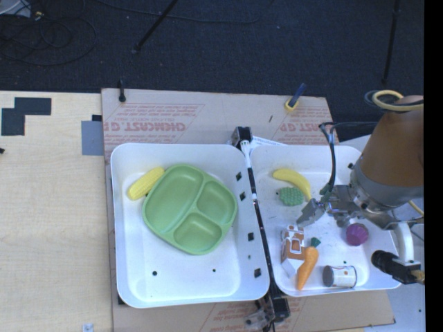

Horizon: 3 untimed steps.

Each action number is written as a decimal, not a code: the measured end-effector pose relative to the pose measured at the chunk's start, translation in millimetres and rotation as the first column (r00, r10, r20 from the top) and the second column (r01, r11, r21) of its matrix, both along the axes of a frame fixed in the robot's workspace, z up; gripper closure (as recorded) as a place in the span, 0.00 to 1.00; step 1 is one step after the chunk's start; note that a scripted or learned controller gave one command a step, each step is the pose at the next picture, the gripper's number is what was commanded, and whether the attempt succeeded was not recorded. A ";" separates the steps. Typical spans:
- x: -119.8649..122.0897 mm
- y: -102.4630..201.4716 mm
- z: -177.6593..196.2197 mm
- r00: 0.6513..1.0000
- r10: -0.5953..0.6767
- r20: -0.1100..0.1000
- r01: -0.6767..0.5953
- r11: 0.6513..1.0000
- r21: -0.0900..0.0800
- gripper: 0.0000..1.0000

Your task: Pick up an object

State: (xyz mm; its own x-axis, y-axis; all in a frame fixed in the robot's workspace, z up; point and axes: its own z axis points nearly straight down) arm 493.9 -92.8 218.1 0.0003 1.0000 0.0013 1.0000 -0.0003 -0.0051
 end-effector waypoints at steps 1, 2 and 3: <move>-6.3 1.7 -118.4 1.000 -0.002 0.010 0.002 1.000 -0.001 0.00; 88.3 -11.3 -130.5 1.000 -0.002 0.003 0.002 1.000 0.000 0.00; 15.4 -10.3 -130.0 1.000 -0.001 0.001 0.001 1.000 0.001 0.00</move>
